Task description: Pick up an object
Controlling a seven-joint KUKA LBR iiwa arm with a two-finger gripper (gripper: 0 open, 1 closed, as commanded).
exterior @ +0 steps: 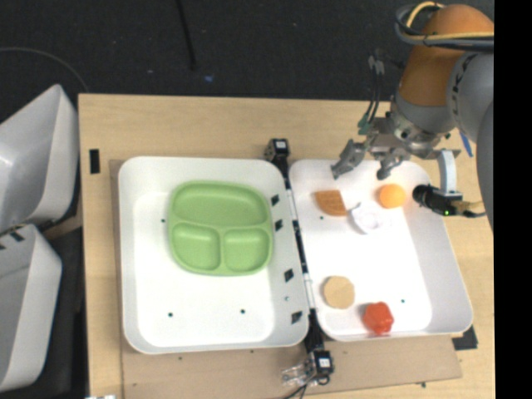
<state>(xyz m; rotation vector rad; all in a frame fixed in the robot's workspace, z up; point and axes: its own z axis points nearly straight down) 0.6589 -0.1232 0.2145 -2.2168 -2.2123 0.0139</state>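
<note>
A pale wooden bench (pixel 100 131) sits on dark flooring and carries two shallow white bins side by side. At the bottom of the frame, nearest the camera, the right bin (pixel 432 273) holds a red object (pixel 377 317) near its lower edge, with a round tan disc (pixel 338 292) just up and left of it. Left of these, the left bin (pixel 141 306) carries a green divided plate (pixel 221 227) in its upper middle.

Further up the right bin lie a brown wedge-like piece (pixel 331 202), a small white item (pixel 365 219) just lower right of it, and an orange ball (pixel 391 195) towards the right. Beyond them, at the bin's upper edge, the gripper (pixel 366 166) hangs with its two fingers spread apart and nothing between them.

No single target is named, so any of these could serve. The brown piece and the orange ball lie closest, just below the claw, one to either side; the brown piece's long axis runs roughly left to right. The red object and disc lie well apart from the claw, down-frame.
</note>
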